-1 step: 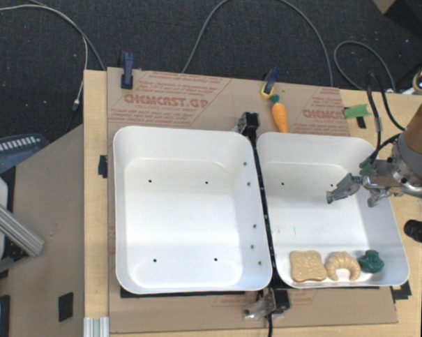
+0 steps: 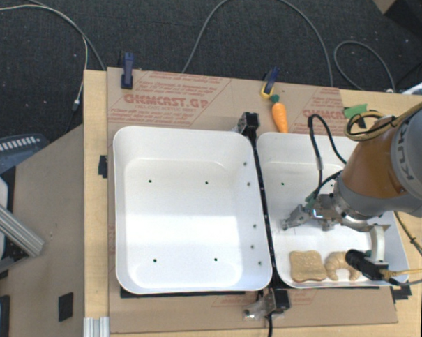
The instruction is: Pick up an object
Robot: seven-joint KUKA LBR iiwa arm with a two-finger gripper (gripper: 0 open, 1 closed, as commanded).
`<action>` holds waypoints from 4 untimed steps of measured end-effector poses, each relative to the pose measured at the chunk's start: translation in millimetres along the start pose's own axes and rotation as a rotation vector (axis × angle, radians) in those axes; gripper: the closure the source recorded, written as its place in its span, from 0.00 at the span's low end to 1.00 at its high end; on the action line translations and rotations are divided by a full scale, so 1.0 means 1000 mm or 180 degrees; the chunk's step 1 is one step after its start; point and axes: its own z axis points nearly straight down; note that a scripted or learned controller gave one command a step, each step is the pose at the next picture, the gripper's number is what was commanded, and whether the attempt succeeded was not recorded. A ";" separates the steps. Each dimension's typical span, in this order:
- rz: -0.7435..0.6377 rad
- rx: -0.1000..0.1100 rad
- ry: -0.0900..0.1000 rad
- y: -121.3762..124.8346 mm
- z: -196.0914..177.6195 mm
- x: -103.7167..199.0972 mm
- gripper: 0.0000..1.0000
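My gripper [image 2: 298, 214] hangs low over the bare floor of the right bin [image 2: 290, 155], near its middle. It points left and is open, with nothing between its fingers. A tan, toast-like slice [image 2: 306, 266] lies at the bin's front edge, just below the gripper and apart from it. A pale tan curved piece [image 2: 338, 265] lies to the right of the slice, touching it. The grey arm with its orange band [image 2: 373, 168] covers the right side of this bin.
The left bin [image 2: 188, 211] stands beside the right one, with a black divider [image 2: 260, 194] between them. An orange carrot [image 2: 279, 117] lies on the cardboard behind the right bin. Blue clamps [image 2: 127, 68] hold the cardboard's back edge.
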 end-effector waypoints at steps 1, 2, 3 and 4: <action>0.0009 -0.0024 -0.0008 0.002 -0.005 -0.002 0.00; -0.0019 -0.0051 0.0000 -0.044 -0.108 0.106 0.00; 0.0001 -0.0035 -0.0006 -0.028 -0.139 0.123 0.00; -0.0011 -0.0013 -0.0005 -0.041 -0.102 0.193 0.00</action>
